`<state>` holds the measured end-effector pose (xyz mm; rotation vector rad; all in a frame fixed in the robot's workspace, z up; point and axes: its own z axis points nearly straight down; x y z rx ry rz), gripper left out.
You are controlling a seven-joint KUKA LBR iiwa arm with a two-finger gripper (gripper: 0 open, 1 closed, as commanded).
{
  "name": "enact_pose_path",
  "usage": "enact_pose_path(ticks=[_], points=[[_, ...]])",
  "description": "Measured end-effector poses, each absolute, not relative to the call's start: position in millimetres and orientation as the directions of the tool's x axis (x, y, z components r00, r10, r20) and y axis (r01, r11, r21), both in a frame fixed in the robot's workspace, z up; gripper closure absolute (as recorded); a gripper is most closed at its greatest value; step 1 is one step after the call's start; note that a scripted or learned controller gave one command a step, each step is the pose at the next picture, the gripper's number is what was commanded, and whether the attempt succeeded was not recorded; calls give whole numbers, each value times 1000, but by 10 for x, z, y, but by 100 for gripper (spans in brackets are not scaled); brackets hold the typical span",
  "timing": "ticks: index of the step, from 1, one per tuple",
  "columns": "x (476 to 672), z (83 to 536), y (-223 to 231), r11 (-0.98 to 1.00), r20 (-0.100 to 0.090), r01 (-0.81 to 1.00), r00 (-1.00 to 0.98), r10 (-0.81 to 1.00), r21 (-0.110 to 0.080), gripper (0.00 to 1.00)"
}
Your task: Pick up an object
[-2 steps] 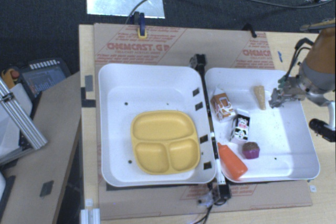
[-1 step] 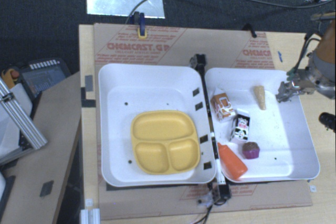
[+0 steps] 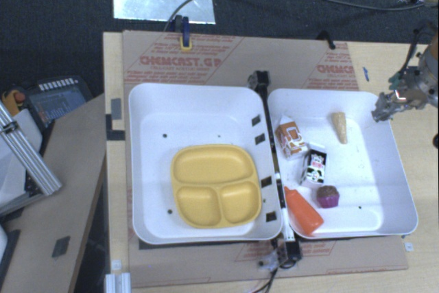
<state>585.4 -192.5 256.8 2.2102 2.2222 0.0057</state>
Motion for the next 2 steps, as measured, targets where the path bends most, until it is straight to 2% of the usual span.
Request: enact_pose_path(ticks=[1,2], points=[[5969,2481,-1323,10,1,1000,-10,1000,3,100],[5990,2527,-716,10,1,1000,-10,1000,2,100]])
